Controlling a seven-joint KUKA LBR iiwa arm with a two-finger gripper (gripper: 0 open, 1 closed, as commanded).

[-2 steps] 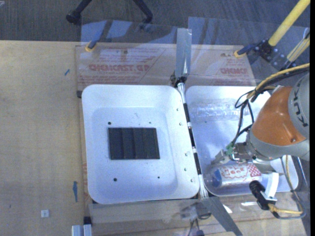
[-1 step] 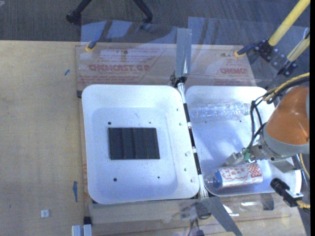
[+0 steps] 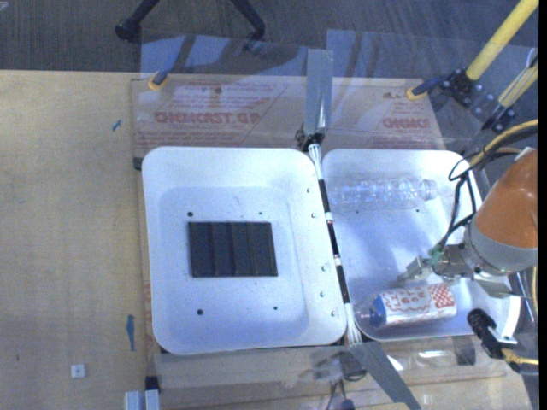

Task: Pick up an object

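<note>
A clear plastic bottle (image 3: 382,192) lies on its side at the back of the right bin (image 3: 376,246). A red-and-white patterned tube-shaped package (image 3: 413,304) lies near that bin's front edge. My gripper (image 3: 420,269) hangs low over the right bin, just above and behind the package, its fingers pointing left. The arm's orange band (image 3: 511,207) is at the bin's right side. A dark ribbed rectangular pad (image 3: 232,248) lies flat in the middle of the left bin (image 3: 171,186).
Clear acrylic panels stand behind both bins. A metal divider (image 3: 318,101) runs between the bins at the back. Cables and a yellow pole (image 3: 504,32) are at the upper right. Bare wooden bench lies to the left.
</note>
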